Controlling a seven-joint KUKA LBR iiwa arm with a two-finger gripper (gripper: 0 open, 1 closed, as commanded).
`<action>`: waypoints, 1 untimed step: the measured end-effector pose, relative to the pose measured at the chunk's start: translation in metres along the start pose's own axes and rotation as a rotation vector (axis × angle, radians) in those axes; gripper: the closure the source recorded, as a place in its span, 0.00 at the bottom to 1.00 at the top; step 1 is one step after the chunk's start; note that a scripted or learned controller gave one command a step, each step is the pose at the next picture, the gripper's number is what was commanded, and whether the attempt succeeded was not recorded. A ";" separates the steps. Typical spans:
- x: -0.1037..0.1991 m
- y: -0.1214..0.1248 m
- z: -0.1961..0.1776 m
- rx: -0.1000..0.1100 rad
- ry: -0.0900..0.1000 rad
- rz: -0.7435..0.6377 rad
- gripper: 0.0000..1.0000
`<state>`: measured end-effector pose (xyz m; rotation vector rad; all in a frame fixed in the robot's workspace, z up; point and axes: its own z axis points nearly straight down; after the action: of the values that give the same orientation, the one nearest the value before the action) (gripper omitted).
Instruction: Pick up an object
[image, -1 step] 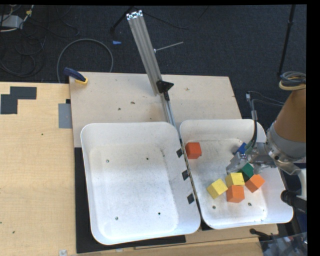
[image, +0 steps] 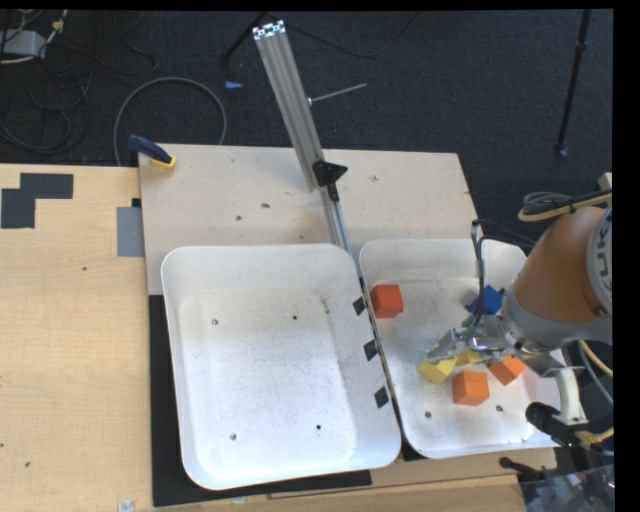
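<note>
The right bin (image: 440, 262) holds several small blocks. An orange cube (image: 387, 300) sits alone near the bin's left wall. Lower down lie a yellow block (image: 437, 370), an orange cube (image: 470, 387) and another orange block (image: 507, 369), with a blue block (image: 490, 299) further back. My gripper (image: 460, 346) reaches down from the right into this cluster, its metal fingers just above the yellow block. The view does not show whether anything sits between the fingers.
The left bin (image: 200, 275) lies beside the right one, with black clips (image: 369, 349) along the shared wall. A slanted aluminium rail (image: 295, 110) rises behind the bins. The arm's orange band (image: 565, 270) overhangs the right bin's right side.
</note>
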<state>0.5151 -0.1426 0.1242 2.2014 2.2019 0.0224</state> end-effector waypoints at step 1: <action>-0.002 0.000 -0.010 0.000 0.001 0.006 1.00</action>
<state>0.5152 -0.1441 0.1337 2.2086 2.1953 0.0233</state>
